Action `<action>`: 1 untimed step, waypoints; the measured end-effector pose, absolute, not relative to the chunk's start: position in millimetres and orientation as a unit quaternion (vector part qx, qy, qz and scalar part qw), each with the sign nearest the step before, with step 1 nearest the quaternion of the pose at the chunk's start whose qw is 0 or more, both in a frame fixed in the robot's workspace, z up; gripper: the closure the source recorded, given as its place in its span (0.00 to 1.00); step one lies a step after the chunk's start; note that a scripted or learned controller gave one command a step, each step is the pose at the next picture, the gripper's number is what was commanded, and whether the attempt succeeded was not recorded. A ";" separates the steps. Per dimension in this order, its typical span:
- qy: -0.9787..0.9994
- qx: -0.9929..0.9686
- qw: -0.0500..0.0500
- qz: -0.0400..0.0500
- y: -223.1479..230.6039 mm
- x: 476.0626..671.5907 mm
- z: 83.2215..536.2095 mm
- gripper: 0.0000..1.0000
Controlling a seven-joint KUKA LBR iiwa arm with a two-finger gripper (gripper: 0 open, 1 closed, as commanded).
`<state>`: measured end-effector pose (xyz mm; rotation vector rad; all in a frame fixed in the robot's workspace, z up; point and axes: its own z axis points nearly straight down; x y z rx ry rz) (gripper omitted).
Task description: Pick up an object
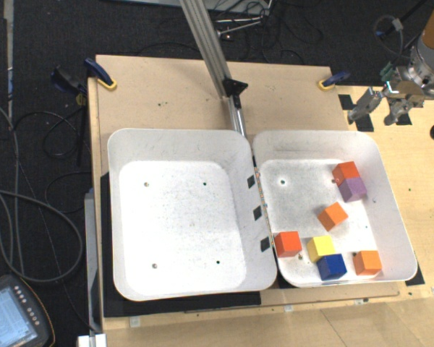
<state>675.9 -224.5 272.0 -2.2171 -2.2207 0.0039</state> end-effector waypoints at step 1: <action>-0.708 -0.706 0.000 0.001 -223.9 676.3 275.0 0.00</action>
